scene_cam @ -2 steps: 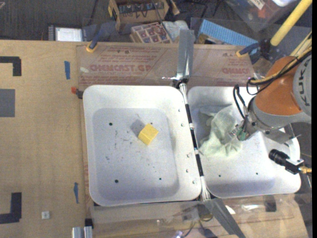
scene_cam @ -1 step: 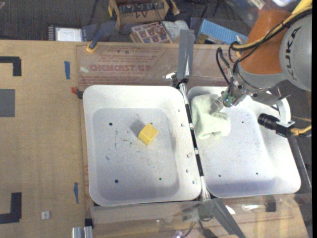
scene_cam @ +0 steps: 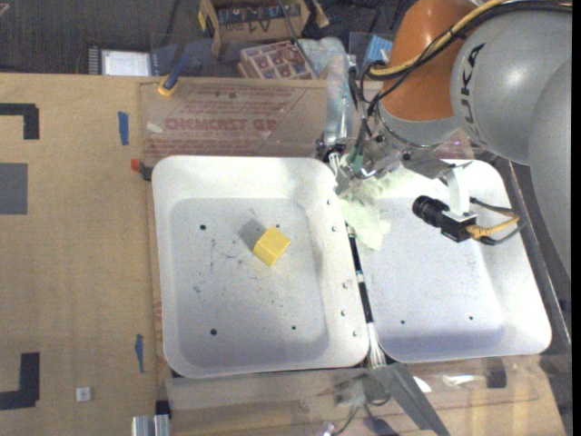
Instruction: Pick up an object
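Since the wrist and its orange band (scene_cam: 434, 33) sit right over the gripper (scene_cam: 356, 173), I can't tell from up here how its fingers stand. Pale green crumpled thing (scene_cam: 370, 209) hangs just below it, straddling the seam between the bins; the top of it runs under the wrist, so contact is unreadable. Yellow block (scene_cam: 271, 245) lies well to the gripper's left and lower, mid-floor of the left bin (scene_cam: 238, 352), touching a small grey piece (scene_cam: 251, 232) on its upper-left. Open floor all round that pair. Right bin (scene_cam: 472, 334) floor below the gripper is bare too. Arm enters from the right, bent over the right bin's upper-left corner, black fitting (scene_cam: 443, 216) sticking out beside it.
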Controlling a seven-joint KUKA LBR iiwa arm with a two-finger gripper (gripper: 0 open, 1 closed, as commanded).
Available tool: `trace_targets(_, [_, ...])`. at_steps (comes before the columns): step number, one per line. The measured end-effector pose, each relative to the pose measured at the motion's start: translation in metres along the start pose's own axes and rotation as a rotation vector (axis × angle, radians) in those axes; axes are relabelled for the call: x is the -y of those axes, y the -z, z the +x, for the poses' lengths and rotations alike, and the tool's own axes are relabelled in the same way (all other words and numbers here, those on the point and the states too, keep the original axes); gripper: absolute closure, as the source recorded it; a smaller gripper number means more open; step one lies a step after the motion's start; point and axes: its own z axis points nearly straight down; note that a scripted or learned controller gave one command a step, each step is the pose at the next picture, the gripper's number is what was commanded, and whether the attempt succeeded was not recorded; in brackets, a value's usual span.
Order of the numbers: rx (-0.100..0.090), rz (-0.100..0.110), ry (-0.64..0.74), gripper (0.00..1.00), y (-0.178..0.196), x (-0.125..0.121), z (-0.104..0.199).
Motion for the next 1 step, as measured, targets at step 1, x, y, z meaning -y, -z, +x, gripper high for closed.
trace_targets(1, [0.000,0.001,0.053,1.00,-0.0033,-0.0028,-0.0636])
